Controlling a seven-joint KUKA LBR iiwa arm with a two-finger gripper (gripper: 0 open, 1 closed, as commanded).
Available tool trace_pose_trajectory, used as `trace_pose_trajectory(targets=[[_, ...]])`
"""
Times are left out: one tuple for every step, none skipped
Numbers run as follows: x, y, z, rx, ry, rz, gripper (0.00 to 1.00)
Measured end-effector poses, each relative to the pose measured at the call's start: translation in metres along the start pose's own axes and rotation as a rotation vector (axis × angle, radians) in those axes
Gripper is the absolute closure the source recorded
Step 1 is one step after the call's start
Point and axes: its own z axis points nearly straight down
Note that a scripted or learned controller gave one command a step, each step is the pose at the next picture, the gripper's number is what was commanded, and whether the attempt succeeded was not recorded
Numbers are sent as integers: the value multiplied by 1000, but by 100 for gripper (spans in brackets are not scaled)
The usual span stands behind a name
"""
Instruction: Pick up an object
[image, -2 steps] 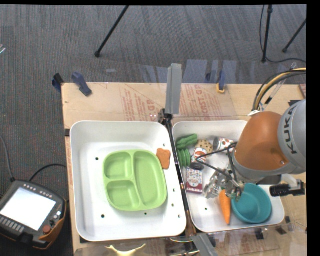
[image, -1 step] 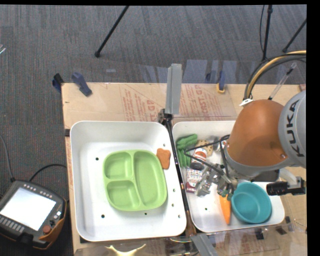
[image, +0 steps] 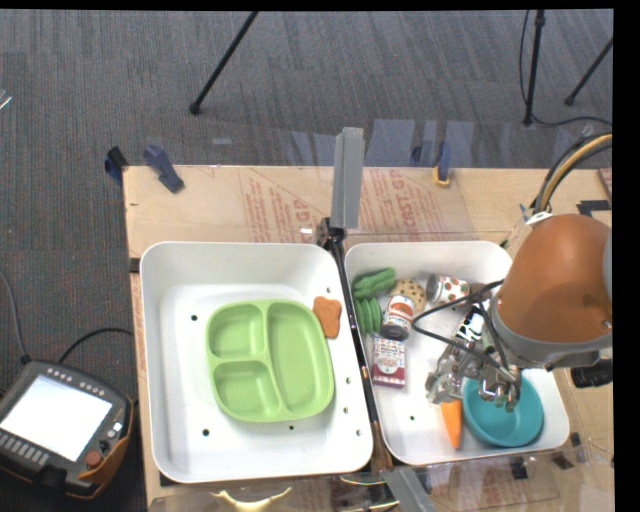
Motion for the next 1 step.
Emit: trace_pose_trajectory(targets=[[-1, 9, 84, -1, 0, -254, 100]])
